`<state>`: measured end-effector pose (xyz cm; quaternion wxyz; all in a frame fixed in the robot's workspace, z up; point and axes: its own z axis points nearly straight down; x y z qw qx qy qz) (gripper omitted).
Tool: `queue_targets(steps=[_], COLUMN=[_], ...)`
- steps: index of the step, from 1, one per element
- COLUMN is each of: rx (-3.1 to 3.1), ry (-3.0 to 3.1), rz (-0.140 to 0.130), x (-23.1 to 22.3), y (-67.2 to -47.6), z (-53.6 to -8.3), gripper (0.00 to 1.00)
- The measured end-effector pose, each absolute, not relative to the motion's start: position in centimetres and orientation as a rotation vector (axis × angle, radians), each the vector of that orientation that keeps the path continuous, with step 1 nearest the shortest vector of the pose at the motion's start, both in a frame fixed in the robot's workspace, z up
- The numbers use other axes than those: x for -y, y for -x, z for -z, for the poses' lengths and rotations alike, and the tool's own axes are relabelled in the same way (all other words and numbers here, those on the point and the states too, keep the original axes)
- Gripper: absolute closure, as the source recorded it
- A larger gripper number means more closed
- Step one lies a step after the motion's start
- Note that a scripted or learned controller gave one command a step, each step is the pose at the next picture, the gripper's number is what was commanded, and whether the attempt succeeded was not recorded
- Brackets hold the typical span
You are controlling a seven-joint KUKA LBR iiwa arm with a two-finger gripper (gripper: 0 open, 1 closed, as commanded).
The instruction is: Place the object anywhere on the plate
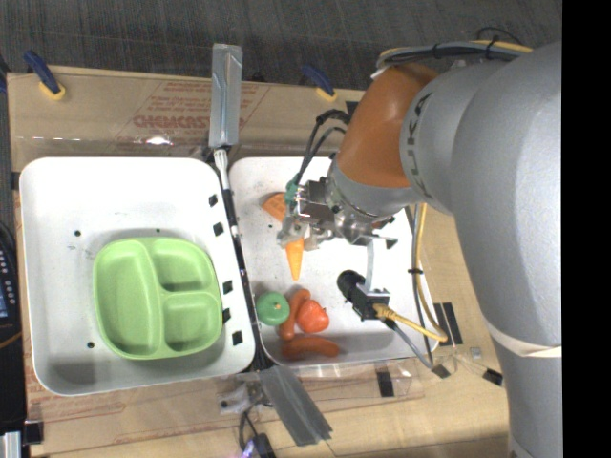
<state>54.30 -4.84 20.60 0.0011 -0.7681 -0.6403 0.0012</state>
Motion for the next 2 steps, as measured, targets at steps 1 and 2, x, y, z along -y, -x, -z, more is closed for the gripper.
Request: queue_targets(steps=[1,2], rx=[2.094,2.092], ry=[2.337,2.340], rz=[-0.003,-0.004], x=[-6.36,-6.25], y=[-51.79,-51.81], z=[-22.59,-22.60], gripper=[1.00,0.00])
